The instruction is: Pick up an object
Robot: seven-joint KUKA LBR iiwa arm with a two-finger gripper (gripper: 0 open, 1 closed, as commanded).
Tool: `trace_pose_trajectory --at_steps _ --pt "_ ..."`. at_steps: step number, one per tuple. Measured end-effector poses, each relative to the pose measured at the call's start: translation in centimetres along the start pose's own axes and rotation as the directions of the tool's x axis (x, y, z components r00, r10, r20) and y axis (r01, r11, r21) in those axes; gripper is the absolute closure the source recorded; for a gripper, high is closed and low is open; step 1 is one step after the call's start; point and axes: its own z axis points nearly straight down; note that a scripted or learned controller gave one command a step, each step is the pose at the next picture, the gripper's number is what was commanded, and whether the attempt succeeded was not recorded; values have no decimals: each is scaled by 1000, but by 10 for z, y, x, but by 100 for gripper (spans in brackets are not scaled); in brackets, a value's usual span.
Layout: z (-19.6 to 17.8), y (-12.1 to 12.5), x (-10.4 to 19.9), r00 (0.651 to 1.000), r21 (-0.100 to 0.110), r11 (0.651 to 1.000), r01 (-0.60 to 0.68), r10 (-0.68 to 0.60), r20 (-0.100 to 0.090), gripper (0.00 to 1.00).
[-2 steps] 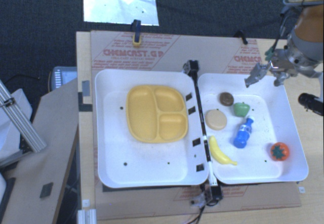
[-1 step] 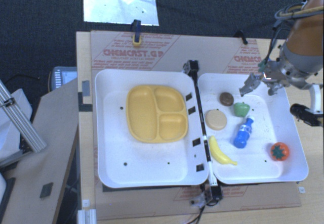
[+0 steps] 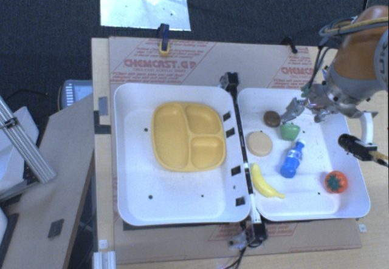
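The pincer [image 3: 296, 109] hangs in the right bin [image 3: 355, 204] just above the green object [image 3: 290, 132], beside the brown one [image 3: 271, 119]; its finger spread is too blurred to tell.

Tray [image 3: 187, 137] in left bin [image 3: 130, 201]; banana [image 3: 265, 183] in right bin [image 3: 352, 204].

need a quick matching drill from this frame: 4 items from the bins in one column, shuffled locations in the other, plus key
Items:
1. yellow divided tray
2. banana
3. blue bottle
4. tomato

Places:
A. near corner of the right bin, on the arm's side
B. middle of the right bin, lying below the green object
C. middle of the left bin
D. right bin, along the divider, near edge

Pairs: 1-C, 2-D, 3-B, 4-A
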Motion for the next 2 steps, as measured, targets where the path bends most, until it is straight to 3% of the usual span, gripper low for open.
trace_pose_trajectory --at_steps 1,2 --pt "43 4 -5 1000 1 1000 0 0 0 0" --pt "31 5 -5 1000 -3 1000 0 0 1 100"
